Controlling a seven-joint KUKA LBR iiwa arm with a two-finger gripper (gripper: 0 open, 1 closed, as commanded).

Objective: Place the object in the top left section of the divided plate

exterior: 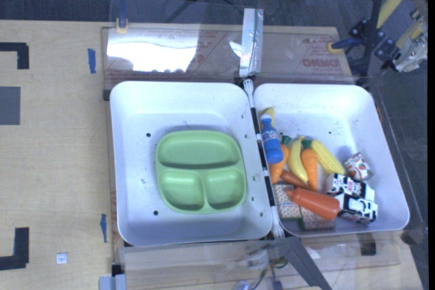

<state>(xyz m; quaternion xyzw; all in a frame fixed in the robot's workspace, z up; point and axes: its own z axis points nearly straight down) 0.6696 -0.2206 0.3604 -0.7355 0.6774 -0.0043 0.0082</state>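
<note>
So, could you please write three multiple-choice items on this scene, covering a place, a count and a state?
1. Where does the green divided plate lie?
A. in the left bin
B. in the right bin
C. on the wooden bench

2. How many sections does the plate have?
A. two
B. three
C. four

3. How do the toy foods lie?
A. spread over both bins
B. stacked on the plate
C. heaped in the right bin

Answers: 1 A, the plate sits inside the left bin. 2 B, one long section and two smaller ones. 3 C, all crowd the right bin.
</note>
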